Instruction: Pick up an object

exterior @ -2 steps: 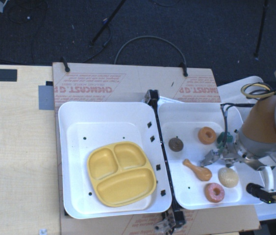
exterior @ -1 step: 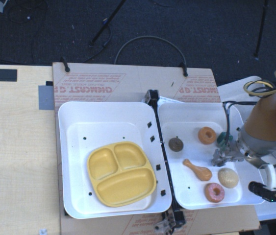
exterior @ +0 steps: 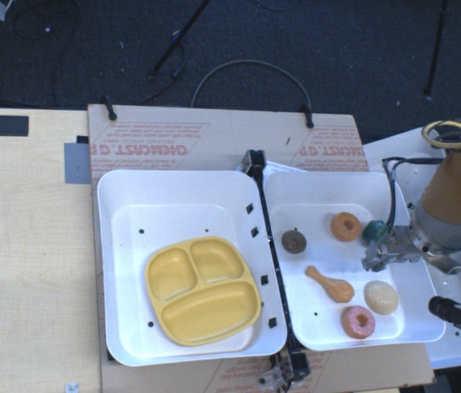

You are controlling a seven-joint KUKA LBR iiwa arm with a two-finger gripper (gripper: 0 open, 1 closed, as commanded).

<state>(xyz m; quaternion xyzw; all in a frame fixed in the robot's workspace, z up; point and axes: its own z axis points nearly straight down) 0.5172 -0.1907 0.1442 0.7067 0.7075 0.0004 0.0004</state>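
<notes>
- There are 2 white bins side by side on the bench: the left bin [exterior: 124, 195] and the right bin [exterior: 320, 191]
- The landmark here is the yellow tray [exterior: 203, 291], which lies flat in the left bin and has 3 sections
- All the small things lie in the right bin, off to the right of the yellow tray
- The dark brown round thing [exterior: 294, 241] is the small thing nearest the tray, up and to the right of it
- The orange donut [exterior: 345, 226] is farther right than the brown thing and a bit higher
- The tan drumstick [exterior: 331, 284] lies right of the tray, level with its middle
- The cream ball [exterior: 381, 296] is just past the drumstick, farther from the tray
- The pink donut [exterior: 359, 322] is right of the tray's bottom part, just below the cream ball
- A teal thing [exterior: 374, 232] sits far right of the tray, right beside the gripper
- The gripper [exterior: 380, 256] is low over the right bin's right side, far from the tray, between the teal thing and the cream ball
- I cannot tell how wide the jaws are or if they have hold of anything
- The arm [exterior: 451, 188] comes in from the right, the side away from the tray
</notes>
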